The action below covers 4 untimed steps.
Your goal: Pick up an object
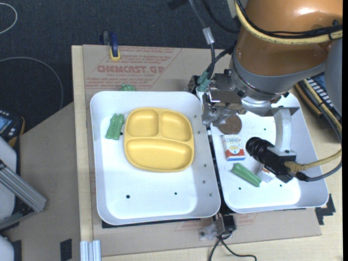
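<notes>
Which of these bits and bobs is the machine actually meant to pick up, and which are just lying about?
Could be picked up:
- yellow divided plate
- green piece in the left bin
- green piece in the right bin
- small red and white box
- brown disc

Just lying about:
- blue clamp
- cardboard sheet
- cables

1. A yellow divided tray (159, 139) and a green piece (115, 126) are seen in the left bin (147, 200).
2. A small carton (234, 147), a green block (246, 174) and a brown disc (230, 125) are seen in the right bin (272, 197).
3. The end effector (215, 106) is held over the right bin's upper left corner.
</notes>
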{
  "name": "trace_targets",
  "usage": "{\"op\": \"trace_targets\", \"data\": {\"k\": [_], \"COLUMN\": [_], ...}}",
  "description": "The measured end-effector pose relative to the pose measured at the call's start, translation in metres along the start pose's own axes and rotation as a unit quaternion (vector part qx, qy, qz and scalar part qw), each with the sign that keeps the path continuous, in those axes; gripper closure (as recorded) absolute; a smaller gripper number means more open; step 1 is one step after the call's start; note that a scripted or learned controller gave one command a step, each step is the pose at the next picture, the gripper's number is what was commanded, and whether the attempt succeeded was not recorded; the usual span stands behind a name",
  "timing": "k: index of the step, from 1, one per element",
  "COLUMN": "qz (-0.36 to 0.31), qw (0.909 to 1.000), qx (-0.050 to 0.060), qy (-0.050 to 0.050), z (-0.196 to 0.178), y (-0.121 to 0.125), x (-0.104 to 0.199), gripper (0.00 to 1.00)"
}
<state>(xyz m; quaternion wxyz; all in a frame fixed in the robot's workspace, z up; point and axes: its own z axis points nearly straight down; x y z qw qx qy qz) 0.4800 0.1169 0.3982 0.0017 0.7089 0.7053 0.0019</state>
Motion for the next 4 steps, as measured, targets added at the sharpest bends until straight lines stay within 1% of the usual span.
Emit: {"op": "trace_targets", "data": {"k": [1,2,3,4], "qz": [-0.004,0.000,0.002,-0.006], "qw": [1.0000,1.0000,1.0000,1.0000], "qx": [0.003,0.000,0.005,0.001], "qy": [0.000,0.000,-0.001,0.000], "z": [0.005,-0.024,0.011,-0.003], "y": [-0.001,0.000,-0.001,0.000], "x": [0.023,-0.016,-0.089,-0.032], "gripper": [1.00,1.00,1.00,1.00]}}
